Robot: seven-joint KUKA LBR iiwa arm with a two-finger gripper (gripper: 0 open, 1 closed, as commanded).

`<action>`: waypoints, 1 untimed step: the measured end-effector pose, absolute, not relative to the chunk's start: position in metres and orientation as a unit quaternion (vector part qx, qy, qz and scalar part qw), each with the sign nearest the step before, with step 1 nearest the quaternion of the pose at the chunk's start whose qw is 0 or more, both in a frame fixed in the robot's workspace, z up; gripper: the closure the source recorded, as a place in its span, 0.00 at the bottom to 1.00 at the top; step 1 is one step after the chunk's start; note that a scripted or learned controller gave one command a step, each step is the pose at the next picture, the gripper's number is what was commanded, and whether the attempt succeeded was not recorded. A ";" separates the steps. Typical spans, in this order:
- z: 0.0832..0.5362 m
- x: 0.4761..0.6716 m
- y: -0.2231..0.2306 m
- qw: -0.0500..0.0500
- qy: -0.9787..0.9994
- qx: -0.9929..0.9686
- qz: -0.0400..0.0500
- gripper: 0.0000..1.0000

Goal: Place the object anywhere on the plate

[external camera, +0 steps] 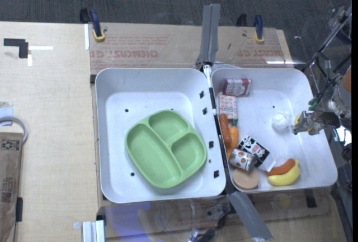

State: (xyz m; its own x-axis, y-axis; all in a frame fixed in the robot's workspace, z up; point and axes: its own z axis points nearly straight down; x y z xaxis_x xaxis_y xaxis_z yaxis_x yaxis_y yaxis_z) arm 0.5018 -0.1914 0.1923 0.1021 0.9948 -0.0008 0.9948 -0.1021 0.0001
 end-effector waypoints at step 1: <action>0.191 0.493 -0.103 -0.001 0.660 0.751 -0.001 1.00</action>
State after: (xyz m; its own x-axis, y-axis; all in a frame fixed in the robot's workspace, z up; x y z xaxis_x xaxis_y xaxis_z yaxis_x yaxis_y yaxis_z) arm 0.4927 -0.1030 0.1909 0.1278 0.9918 -0.0005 0.9918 -0.1278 -0.0034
